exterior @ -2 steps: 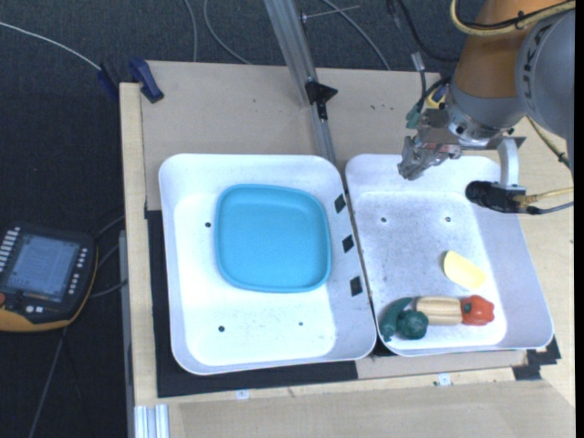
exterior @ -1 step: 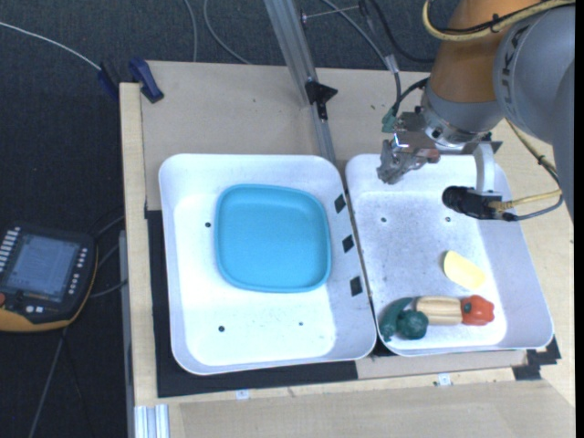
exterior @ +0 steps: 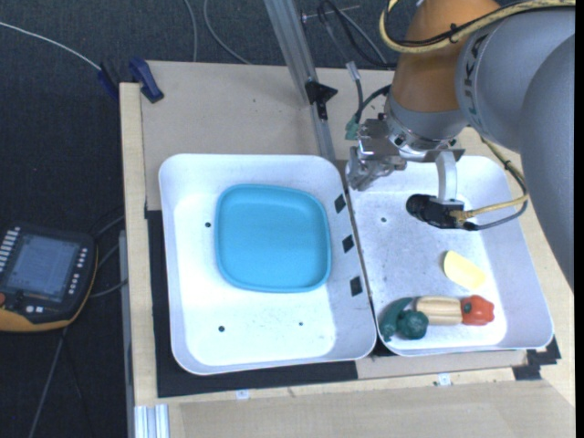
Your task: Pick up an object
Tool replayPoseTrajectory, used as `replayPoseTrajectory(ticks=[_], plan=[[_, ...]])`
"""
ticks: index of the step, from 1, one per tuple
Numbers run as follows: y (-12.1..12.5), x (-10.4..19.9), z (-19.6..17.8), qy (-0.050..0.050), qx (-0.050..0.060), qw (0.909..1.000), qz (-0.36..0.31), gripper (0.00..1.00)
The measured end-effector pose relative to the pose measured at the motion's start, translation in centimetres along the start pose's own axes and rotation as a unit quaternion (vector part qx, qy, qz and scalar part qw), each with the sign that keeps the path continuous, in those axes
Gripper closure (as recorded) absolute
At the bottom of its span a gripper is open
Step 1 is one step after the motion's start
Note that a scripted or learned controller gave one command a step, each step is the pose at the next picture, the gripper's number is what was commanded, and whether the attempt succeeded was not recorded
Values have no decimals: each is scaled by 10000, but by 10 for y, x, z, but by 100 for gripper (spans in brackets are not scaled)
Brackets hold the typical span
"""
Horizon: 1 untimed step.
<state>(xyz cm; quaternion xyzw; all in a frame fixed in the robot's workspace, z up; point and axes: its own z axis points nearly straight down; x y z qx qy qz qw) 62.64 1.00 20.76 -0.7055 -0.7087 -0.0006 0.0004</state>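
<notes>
In the right bin [exterior: 511,331] lie a pale yellow wedge [exterior: 464,269], a wooden cylinder with a red end [exterior: 453,310] and a dark green lump [exterior: 404,322], all near the front. My gripper [exterior: 367,169] hangs at the bin's far left corner, well apart from those objects. Nothing shows between its fingers. A blue square plate [exterior: 272,237] rests in the left bin [exterior: 187,331].
A metal pole [exterior: 292,53] slants up from between the bins' far edge. A black cable fitting [exterior: 436,210] hangs off the wrist over the right bin. A teach pendant [exterior: 41,275] lies off the bench at left.
</notes>
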Motion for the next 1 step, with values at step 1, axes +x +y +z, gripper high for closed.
replayPoseTrajectory(ticks=[1], plan=[[-13,50,2,1,2,10000,2,100]])
